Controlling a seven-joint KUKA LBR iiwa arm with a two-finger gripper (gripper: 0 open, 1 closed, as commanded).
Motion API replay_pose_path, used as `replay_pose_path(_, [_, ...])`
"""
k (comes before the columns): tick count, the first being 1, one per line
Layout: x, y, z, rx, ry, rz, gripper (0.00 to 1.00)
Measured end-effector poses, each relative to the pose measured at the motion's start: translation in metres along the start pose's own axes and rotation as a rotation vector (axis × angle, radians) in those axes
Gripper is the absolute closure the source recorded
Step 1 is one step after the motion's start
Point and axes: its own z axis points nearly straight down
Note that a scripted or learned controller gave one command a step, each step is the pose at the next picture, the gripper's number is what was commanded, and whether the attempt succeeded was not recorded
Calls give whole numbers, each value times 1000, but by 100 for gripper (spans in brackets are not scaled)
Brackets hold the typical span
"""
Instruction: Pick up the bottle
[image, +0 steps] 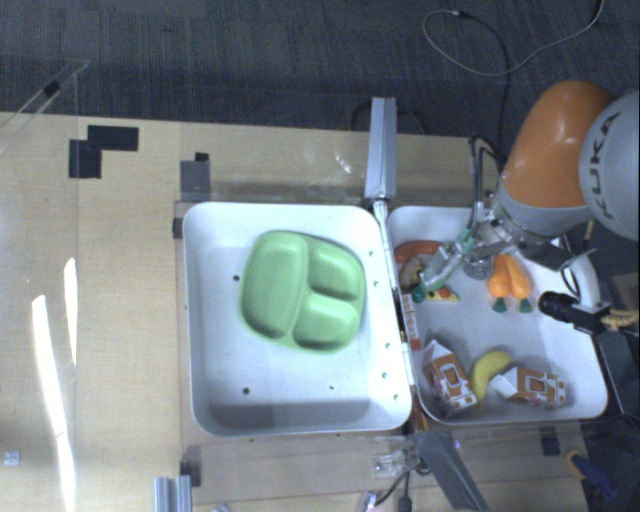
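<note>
Claw (437, 275) low in the right bin (590, 400), over the clutter at its upper left.

You can't tell from here whether the claw is open or shut; its tip is lost among the items. Directly under and beside it lies what looks like the bottle (418, 252), a small reddish-brown thing on its side near the bin's left wall, though it is too blurred to be sure. To the claw's right sits a carrot (510, 280); below it, towards the near edge, a banana (488, 370) between two cartons (447, 378). Expect the bottle to be light, stiff plastic, smooth and prone to roll. You'd best take it across the body, mid-length, not the neck. The green tray (300, 290) lies well to the claw's left in the other bin.
</note>
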Motion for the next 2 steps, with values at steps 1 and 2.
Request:
replay_pose_path(1, [-62, 23, 101, -14, -10, -76, 0])
replay_pose_path(2, [-60, 27, 87, -23, -11, -79, 100])
